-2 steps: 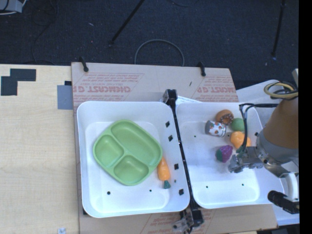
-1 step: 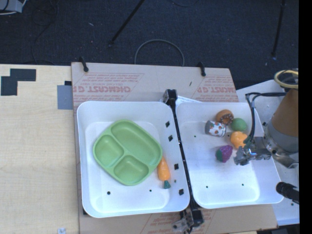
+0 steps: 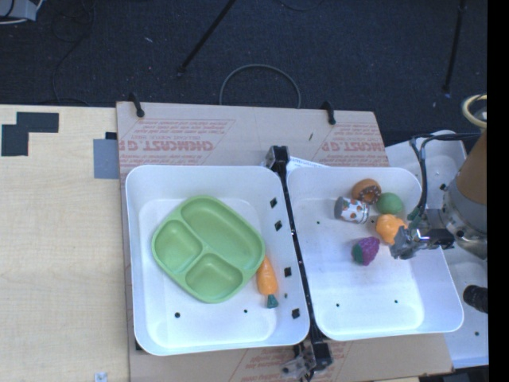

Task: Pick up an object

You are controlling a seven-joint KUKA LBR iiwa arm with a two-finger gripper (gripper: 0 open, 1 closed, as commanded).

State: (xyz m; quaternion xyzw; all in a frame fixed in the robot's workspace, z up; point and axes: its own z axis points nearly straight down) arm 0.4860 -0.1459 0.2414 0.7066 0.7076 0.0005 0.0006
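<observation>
Two white bins sit side by side on the bench. The left bin (image 3: 151, 325) has a green divided plate (image 3: 208, 247) and a small toy carrot (image 3: 266, 278) just beside it. The right bin (image 3: 374, 317) has a loose cluster toward its far right: a brownish round toy (image 3: 367, 190), a green ball (image 3: 390, 204), a small grey-and-white piece (image 3: 351, 209), an orange fruit (image 3: 389, 228) and a purple piece (image 3: 366, 251).

From where I stand, the gripper (image 3: 402, 247) hangs low at the right side of that bin, just beside the orange fruit and close to the purple piece. How wide the claw stands I cannot tell, and nothing is visibly held in it.

The orange fruit looks like the likeliest target. To do this well, I would want the claw centred squarely over one toy rather than in the gap between two, since these rounded pieces probably roll away under a glancing touch. The green ball crowds the fruit's far side, so a descent from the nearer, freer side seems safer, followed by a firm close and a straight lift.
</observation>
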